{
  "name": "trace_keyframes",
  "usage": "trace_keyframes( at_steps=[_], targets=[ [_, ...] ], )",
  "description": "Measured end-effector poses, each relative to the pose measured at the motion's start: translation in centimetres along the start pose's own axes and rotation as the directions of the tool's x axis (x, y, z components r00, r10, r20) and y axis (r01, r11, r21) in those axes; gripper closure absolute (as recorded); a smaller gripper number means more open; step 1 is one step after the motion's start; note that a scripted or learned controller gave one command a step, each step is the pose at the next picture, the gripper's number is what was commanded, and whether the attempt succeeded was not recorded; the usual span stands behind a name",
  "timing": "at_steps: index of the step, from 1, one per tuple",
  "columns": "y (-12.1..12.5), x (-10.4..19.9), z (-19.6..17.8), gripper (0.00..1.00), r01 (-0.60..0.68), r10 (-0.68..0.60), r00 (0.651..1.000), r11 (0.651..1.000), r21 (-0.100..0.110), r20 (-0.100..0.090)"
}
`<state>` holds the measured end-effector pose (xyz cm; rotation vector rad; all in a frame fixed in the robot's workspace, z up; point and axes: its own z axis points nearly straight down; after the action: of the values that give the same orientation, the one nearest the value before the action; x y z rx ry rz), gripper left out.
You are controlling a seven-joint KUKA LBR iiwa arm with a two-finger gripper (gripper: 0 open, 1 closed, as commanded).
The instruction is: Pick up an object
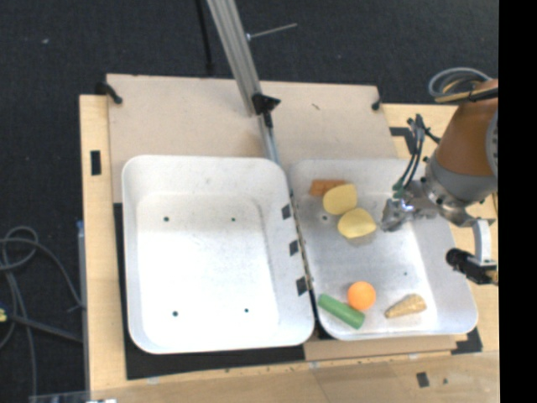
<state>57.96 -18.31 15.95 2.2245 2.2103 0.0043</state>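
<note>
Two shallow white bins sit before you on the bench (pixel 96 250): the left bin (pixel 210 175), then the right bin (pixel 436 309) holding a green cylinder (pixel 341 311), two pale yellow lumps (pixel 340 199), an orange ball (pixel 362 295) and a tan wedge (pixel 405 306). Your pincer (pixel 394 212) hangs just right of the lumps; its opening can't be judged.

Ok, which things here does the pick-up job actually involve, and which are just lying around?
Belongs to the job:
claw, low in the right bin
upper yellow piece
lower yellow piece, closest to the claw
orange slab
orange ball
green stick
tan wedge

Just lying about:
left bin
metal pole
cables on the floor
</note>
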Motion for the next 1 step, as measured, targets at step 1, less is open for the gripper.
trace_keyframes(
  at_steps=[1],
  targets=[
    [-0.24, 0.13, -6.35, 1.0, 0.011, -0.011, 1.0, 1.0, -0.003, 0.001]
  ],
)
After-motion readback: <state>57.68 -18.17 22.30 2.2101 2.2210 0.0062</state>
